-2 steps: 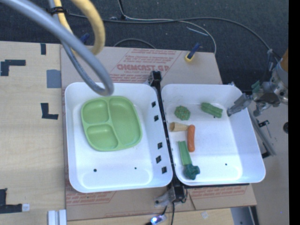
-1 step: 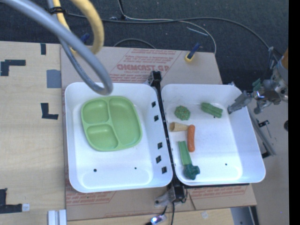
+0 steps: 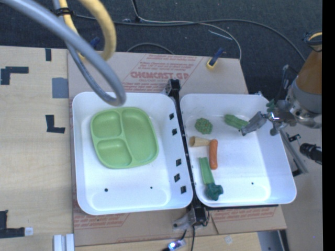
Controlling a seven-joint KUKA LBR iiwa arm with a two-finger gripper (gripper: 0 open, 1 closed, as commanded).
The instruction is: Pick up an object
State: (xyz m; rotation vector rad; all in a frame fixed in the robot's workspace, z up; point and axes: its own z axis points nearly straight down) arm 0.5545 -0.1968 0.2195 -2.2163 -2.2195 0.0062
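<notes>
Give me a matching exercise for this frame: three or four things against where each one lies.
Things:
1. plate
2. carrot
3. broccoli
4. gripper

Places:
A. right bin, upper left part
B. left bin
C. over the right bin's upper right part
D. right bin, middle, below the broccoli

Pairs: 1-B, 2-D, 3-A, 4-C

Wooden bench (image 3: 31, 156) with brown cardboard sheet (image 3: 157, 72), two white bins side by side: left bin (image 3: 84, 192), right bin (image 3: 272, 187)
</notes>
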